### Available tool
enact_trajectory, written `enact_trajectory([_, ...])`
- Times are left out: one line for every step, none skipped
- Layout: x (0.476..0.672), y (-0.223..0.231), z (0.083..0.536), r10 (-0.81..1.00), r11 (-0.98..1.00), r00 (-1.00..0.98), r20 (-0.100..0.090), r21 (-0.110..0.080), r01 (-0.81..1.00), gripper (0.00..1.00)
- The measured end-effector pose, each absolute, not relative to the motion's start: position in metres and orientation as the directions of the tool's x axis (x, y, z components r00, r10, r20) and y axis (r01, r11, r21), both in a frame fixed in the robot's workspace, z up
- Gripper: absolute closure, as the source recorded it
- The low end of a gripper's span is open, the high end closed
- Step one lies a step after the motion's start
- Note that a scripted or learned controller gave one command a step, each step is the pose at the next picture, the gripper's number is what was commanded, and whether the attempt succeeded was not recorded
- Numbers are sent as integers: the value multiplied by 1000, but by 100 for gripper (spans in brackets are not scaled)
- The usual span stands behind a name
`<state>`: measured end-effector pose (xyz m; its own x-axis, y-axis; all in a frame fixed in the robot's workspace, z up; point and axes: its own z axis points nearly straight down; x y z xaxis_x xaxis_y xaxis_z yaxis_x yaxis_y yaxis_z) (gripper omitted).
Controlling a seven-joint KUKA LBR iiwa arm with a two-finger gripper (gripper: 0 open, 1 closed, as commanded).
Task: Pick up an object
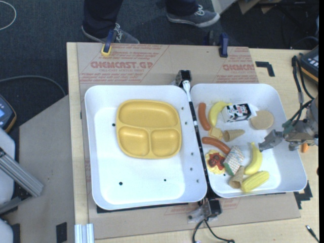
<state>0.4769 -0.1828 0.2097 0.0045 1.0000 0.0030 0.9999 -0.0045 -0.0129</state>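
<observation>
While reaching from the right, claw point(268, 143) hovers low beside banana point(256, 159).

The bench point(152, 59), topped with printed brown cardboard, bears a left white bin point(98, 151) and a right white bin point(291, 176), touching.

Left white bin point(101, 176) contains one yellow three-compartment tray point(149, 128), seated toward 12 o'clock. Cardboard sheet point(152, 62) underlies both bins. Blue clamp point(223, 44) and yellow clamp point(106, 48) grip its 12 o'clock edge. Shoes point(195, 15) stand beyond.
</observation>
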Motion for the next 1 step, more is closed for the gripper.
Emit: enact_trajectory([480,-182,216,1000,0,0,-1,0,1000,0])
